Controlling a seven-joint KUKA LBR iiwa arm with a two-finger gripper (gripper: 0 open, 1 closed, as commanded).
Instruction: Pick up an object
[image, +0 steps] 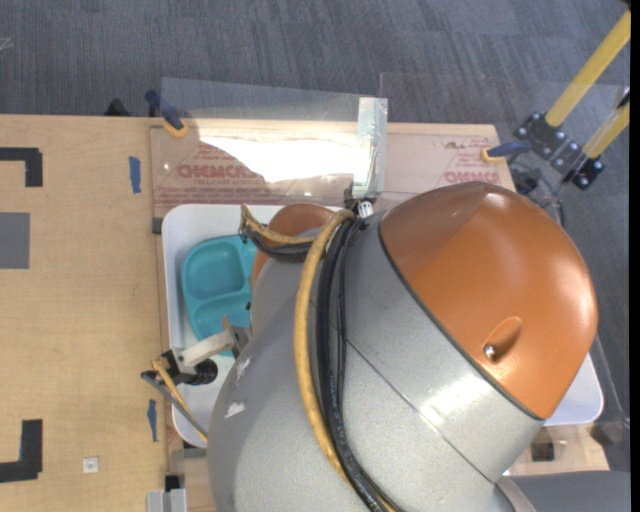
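A teal dish with two hollows lies in the left white bin, near its left wall. Behind the dish, an orange-brown rounded object sits at the bin's far side, partly covered by a curved dark and tan strip. A short white bar lies just below the dish, near the bin's left rim. The grey arm with its orange band looms over both bins and hides most of their contents. Black and yellow cables run down the arm.
A clear plastic sheet and a cardboard panel stand behind the bins. Orange-tipped clamps grip the panel and the left bin's near corner. The wooden bench stretches to the left. A yellow stand is at the upper right.
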